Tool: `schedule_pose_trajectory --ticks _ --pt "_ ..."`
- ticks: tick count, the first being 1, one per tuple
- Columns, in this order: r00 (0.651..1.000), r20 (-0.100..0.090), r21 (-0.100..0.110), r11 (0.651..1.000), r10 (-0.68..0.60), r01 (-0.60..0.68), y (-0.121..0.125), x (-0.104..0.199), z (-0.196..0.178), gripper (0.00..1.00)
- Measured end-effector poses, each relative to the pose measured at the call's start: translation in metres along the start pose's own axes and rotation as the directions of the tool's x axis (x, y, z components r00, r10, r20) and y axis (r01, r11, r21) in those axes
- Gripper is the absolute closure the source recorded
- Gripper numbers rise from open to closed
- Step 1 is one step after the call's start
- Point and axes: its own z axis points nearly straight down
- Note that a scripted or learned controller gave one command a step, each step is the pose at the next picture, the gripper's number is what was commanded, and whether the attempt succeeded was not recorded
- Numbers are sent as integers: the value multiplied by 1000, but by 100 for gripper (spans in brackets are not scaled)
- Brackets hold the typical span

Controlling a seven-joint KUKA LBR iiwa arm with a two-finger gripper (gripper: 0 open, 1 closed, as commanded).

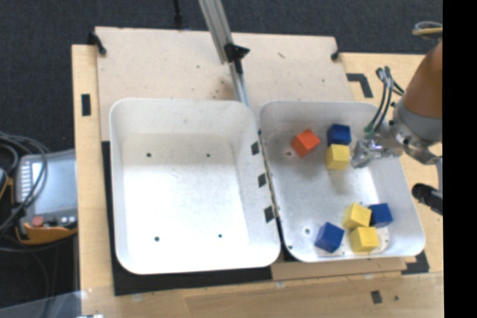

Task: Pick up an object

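Gripper (363,154) low in right bin (298,182), finger state: cannot tell. Yellow cube (337,156) just beside it on left, blue cube (338,134) behind, orange cube (305,142) further left. Near-corner cluster (356,226) of blue and yellow cubes well apart. Bin's middle floor open. Left bin (179,182) alongside.

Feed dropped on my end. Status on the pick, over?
Gripper low in right white bin, beside a yellow cube. Nothing seen held. Blue cube and orange cube crowd close.
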Motion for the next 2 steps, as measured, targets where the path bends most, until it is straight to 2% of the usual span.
schedule_pose_trajectory --ticks 1,2 --pt "1000 0 -1 1000 -2 2 2 -2 -48 100" --pt "1000 -3 6 1000 -4 4 -11 42 -47 100"
